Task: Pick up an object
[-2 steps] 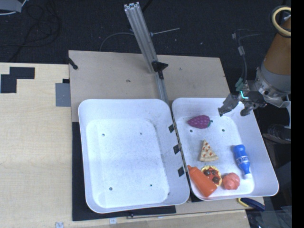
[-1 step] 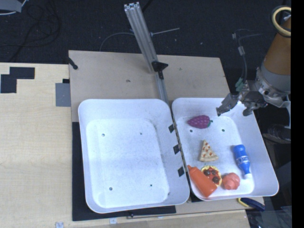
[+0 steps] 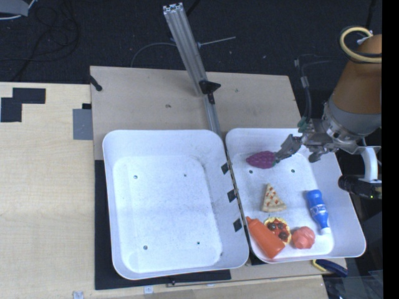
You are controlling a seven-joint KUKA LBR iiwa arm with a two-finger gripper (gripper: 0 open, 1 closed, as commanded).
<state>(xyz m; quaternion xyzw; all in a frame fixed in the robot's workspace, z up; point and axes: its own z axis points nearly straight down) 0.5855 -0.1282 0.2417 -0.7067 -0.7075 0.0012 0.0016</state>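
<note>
In the right bin (image 3: 340, 185) lie a purple toy (image 3: 262, 159), a pizza slice (image 3: 272, 199), a blue bottle (image 3: 317, 209), an orange carrot (image 3: 264, 238), a small yellow and red piece (image 3: 278, 227) and a pink-red round toy (image 3: 302, 237). My gripper (image 3: 302, 152) hangs over the bin's far part, just right of the purple toy. Its fingers are spread open with nothing between them. One fingertip (image 3: 287, 149) is close to the purple toy's right end; I cannot tell if it touches.
The left bin (image 3: 162, 204) sits beside the right one, joined by black clips (image 3: 232, 195). A slanted aluminium rail (image 3: 190, 48) rises behind the bins. A yellow hose loop (image 3: 354, 41) sits on the arm at the upper right.
</note>
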